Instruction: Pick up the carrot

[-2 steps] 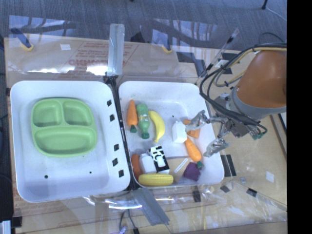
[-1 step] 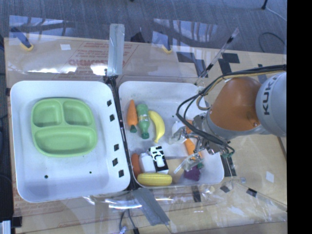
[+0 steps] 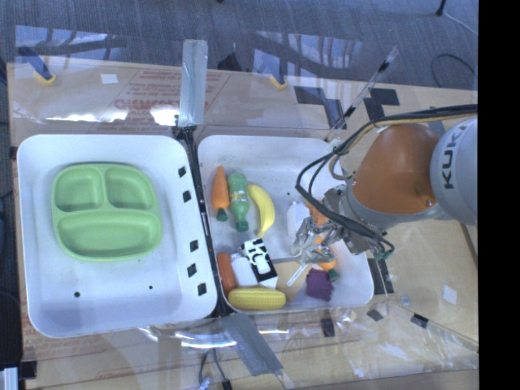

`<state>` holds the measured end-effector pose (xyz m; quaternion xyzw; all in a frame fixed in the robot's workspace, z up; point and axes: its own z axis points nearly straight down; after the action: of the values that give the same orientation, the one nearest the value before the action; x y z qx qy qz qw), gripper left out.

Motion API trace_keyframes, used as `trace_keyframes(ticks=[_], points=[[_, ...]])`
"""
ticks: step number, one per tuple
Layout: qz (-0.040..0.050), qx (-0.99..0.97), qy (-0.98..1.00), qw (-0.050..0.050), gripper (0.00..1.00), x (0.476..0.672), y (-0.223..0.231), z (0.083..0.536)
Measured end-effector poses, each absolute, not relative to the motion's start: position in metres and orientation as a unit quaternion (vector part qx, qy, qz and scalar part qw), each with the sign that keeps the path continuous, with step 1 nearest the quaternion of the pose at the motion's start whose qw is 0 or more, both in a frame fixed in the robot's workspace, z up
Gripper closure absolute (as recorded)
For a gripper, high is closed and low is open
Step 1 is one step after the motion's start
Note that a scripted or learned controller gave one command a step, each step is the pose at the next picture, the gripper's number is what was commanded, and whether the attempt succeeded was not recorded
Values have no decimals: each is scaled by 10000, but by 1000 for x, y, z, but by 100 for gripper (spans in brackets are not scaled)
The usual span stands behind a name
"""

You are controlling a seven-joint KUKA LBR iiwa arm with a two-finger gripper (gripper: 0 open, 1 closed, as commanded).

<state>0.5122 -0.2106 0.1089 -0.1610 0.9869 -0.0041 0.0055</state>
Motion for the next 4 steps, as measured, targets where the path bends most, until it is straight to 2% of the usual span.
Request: trace_keyframes(ticks=[1,2,3,4], points=[[-25,-946,9955,46,100,490,-202,220],[-7,-947,9955,15,0,489,-201,217],[-9,-1435,9897,22,0,507,-209,93],[-8,-1478,9890,27,100,509,-207,103]])
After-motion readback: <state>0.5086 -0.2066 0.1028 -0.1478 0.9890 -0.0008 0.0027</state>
